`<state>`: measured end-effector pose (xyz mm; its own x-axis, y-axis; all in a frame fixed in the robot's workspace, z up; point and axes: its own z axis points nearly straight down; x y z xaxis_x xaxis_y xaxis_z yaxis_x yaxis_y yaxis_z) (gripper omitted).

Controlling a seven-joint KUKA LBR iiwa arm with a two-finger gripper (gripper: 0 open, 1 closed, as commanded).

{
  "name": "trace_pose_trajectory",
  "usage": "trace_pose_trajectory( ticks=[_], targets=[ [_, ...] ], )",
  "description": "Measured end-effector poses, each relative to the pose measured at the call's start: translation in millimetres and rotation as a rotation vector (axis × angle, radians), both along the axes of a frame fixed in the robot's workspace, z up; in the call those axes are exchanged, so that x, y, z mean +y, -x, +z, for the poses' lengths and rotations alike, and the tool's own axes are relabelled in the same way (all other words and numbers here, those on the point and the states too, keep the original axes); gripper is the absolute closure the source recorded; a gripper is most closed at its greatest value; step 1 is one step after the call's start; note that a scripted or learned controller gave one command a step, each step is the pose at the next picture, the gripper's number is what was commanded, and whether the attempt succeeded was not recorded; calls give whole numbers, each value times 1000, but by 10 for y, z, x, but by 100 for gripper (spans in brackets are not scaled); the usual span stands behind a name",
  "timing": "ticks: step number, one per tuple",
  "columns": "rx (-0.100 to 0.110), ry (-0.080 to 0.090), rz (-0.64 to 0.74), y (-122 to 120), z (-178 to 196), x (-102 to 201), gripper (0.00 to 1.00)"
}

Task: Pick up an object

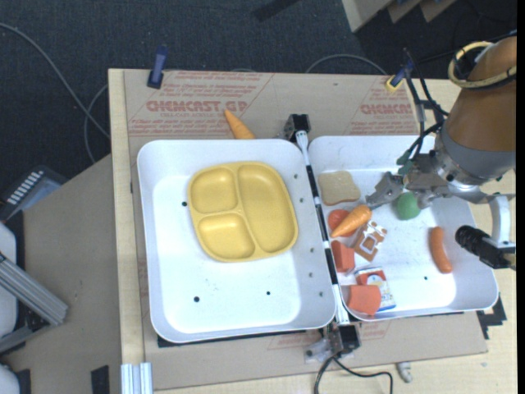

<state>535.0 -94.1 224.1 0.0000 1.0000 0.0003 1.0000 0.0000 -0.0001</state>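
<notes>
A green ball (408, 206) is sitting in the right bin (467, 294), far side, right of the carrot (351, 220). The gripper (402, 189) is hovering over it, fingers spread wide, holding nothing. Grabbing and lifting are still waiting.

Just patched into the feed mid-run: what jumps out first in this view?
The yellow divided plate lies alone in the left bin. The right bin is crowded with toy food: a carrot, a bread slice, a sausage. The pincer hovers by a green ball at that bin's far side.
</notes>
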Motion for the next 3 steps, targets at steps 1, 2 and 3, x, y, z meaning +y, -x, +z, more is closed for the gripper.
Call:
trace_pose_trajectory(
  ticks=[1,2,3],
  targets=[
    [2,0,-1,-154,-1255,-326,0],
    [-7,4,-1,-926,-1364,-67,0],
    [-10,2,0,-933,-1261,-52,100]
  ],
)
